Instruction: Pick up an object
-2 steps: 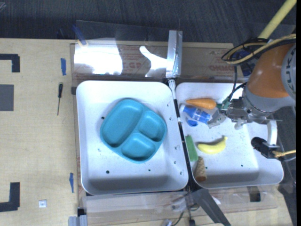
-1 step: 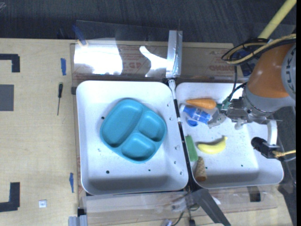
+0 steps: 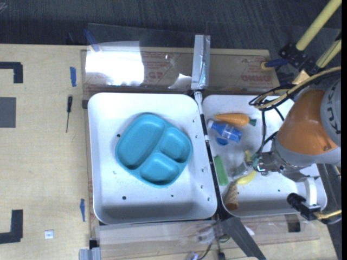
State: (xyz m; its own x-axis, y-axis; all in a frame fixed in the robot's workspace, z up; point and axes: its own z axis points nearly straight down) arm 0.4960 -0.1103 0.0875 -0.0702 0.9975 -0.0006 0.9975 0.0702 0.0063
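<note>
A: Nearest us, at the right bin's (image 3: 282, 199) front wall, lies a brown thing (image 3: 231, 195), with a yellow piece (image 3: 245, 179) just beside it. Anything lifted?

B: I judge not. The carrot (image 3: 232, 119), blue cup (image 3: 226, 132) and green stick (image 3: 220, 170) lie in the bin. The pincer (image 3: 255, 166) hangs low over the yellow piece; its grip I cannot tell.

A: So the pick remains.

Blue 3-compartment tray (image 3: 154, 148) sits in left white bin (image 3: 103, 196), tilted diag. Bench (image 3: 38, 161) w/ black corner marks; thin screwdriver (image 3: 68, 112) lies left of bin. Clear plastic sheet (image 3: 141, 64) behind bins; yellow poles (image 3: 324, 15) top right.
</note>
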